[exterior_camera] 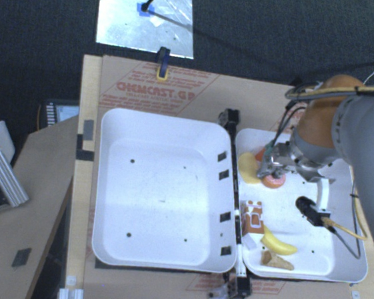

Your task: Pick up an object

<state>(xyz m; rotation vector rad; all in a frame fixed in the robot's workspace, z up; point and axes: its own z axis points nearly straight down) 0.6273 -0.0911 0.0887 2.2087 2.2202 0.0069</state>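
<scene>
My gripper (271,172) reaches down into the back left part of the right bin (343,254). It stands over a pale yellow round piece (247,166) and a red-orange ring-shaped object (275,182), with a bit of red (260,154) behind it. Toward the front of the same bin lie a brown and white block (253,215), a yellow banana (278,244) and a tan wedge-shaped piece (275,260). The wrist hides the fingertips, and nothing shows clearly between them.
The left bin (162,189) sits beside the right one, with a black hinge strip (231,184) between them. A black fitting with a yellow cable (314,212) hangs from the arm over the right bin. Cardboard lies under both bins.
</scene>
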